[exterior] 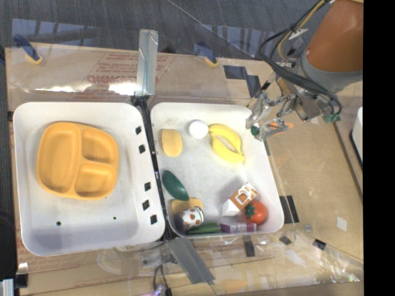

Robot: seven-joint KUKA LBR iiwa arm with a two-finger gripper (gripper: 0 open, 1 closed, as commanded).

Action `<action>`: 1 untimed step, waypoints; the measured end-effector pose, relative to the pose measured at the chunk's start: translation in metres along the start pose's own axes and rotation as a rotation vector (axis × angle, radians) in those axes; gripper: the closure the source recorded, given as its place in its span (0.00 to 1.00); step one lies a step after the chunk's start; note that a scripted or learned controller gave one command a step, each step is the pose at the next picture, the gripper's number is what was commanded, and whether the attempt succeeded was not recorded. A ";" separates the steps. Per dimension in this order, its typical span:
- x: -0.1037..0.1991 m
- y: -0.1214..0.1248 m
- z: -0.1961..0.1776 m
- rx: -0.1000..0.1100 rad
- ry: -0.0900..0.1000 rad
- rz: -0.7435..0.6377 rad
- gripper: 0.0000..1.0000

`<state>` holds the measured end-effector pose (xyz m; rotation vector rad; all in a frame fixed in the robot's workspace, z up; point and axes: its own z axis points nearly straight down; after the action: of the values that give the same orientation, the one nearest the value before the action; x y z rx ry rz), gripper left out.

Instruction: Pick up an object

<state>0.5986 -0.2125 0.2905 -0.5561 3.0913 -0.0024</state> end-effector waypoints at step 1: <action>-0.002 0.000 -0.012 0.002 -0.003 -0.004 1.00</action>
<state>0.6002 -0.2113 0.3022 -0.5615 3.0866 -0.0053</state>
